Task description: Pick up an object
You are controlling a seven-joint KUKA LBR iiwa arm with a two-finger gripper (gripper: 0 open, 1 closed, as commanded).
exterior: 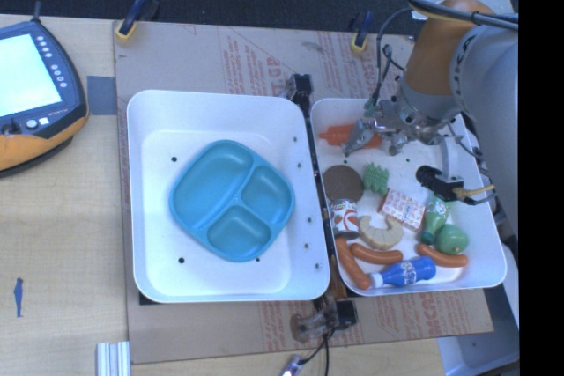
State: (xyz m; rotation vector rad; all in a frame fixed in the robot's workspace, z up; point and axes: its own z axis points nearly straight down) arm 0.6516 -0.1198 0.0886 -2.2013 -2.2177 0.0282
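My gripper hangs low over the far left corner of the right bin. An orange toy carrot lies there, its right end running under the gripper. Closer to the front of this bin lie a brown disc, a green leafy piece, a red-and-white box, a small can, a bread ring, two sausages, a blue bottle and a green pepper.
The left bin holds a blue divided plate. A control pendant rests on the bench at far left. Clamps sit at the board's back edge. The arm's grey and orange body looms over the right bin's far side.
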